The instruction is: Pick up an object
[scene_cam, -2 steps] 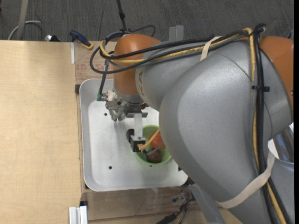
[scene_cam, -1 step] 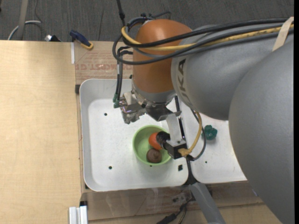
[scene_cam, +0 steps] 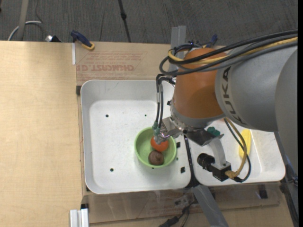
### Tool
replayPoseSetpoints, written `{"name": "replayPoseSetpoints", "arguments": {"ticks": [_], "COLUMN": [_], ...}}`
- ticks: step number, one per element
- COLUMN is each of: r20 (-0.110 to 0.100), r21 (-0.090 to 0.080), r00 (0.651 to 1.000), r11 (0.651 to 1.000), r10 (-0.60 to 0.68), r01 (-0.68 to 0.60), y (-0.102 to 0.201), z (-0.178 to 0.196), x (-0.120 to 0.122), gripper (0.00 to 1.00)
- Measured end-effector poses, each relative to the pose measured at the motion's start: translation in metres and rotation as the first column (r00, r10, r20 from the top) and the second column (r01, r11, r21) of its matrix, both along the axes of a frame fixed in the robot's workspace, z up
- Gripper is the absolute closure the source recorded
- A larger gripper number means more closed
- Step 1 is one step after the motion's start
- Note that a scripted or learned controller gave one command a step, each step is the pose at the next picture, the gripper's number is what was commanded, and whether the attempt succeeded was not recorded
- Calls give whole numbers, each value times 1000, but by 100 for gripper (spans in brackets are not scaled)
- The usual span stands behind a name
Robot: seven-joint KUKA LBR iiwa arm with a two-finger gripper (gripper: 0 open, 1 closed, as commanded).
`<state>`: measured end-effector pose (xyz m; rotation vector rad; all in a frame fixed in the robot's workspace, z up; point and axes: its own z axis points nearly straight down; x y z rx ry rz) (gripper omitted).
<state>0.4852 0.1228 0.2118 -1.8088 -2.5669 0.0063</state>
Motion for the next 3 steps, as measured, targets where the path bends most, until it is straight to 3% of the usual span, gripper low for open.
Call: {"name": "replayPoseSetpoints", "arguments": {"ticks": [1,2,3], "r20": [1,4,1], "r21": [-2,-1,-1], "r00": [945,953,987], "r11": [945,953,987], "r10": [-327,-304,-161], "r01": [327,304,161], "y": [63,102,82], "z": [-44,39,34], "x": [30,105,33], "gripper": [100,100,100]}}
